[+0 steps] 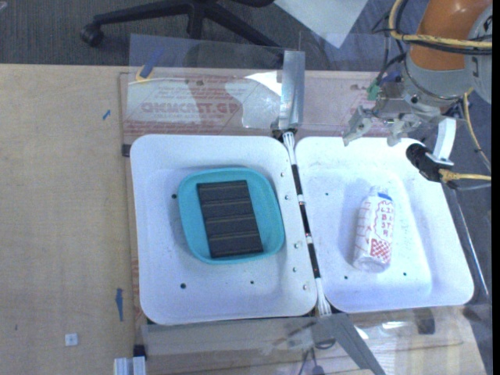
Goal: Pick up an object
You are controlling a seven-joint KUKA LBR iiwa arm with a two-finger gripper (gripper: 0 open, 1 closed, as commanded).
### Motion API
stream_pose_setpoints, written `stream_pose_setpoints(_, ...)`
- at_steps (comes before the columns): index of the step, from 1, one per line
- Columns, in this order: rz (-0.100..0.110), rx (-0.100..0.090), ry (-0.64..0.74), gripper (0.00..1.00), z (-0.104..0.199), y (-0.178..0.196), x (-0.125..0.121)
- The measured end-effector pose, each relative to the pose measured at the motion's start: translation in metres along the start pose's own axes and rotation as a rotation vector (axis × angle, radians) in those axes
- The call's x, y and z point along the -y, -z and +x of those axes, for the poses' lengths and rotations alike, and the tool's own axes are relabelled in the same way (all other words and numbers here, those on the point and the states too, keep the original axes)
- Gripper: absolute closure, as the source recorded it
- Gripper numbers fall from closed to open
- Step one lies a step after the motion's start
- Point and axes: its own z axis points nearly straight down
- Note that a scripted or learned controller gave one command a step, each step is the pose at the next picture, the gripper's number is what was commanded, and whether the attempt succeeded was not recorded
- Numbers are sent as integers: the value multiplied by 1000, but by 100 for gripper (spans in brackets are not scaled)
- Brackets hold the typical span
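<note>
We see the gripper [375, 130] open, holding nothing, at twelve o'clock from the white packet [375, 231] in the right bin [445, 287].

The grey arm with the orange band [457, 10] is cut off by the top and right edges of the camera view. The metal two-finger gripper [379, 127] is small and blurred; whether it is open cannot be read. The red print on the white cylindrical packet [375, 229] in the right white bin [453, 280] is too small to read. The black office chair base [183, 10] is cut off by the top edge.
</note>
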Motion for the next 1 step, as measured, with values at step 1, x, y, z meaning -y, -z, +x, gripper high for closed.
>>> stream_pose_setpoints(1,-1,1,-35,0,-51,-62,115)
